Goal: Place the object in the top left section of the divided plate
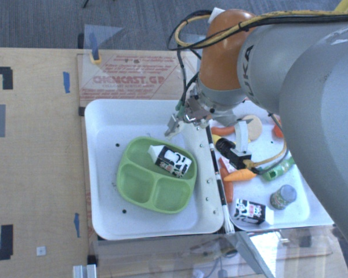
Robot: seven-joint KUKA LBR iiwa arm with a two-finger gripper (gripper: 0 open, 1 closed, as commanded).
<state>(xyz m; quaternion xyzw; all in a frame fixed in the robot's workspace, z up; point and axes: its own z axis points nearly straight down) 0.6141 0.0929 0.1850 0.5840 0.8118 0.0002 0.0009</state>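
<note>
- The small black-and-white milk carton (173, 160) lies on its side in the upper compartment of the green three-section plastic plate (140, 184), toward that compartment's right end.
- The metal two-finger gripper (175, 124) hangs over the left white bin (104, 155), just above the plate's upper rim.
- Its fingers stand slightly apart, nothing between them.
- The carton sits below the gripper, near but apart.
- A second black-and-white carton (249, 211) rests in the right bin.

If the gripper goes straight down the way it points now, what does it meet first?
Probably the bare floor of the left bin, just above the green divided plate; the gripper points down-left there. Depth is unclear.
</note>
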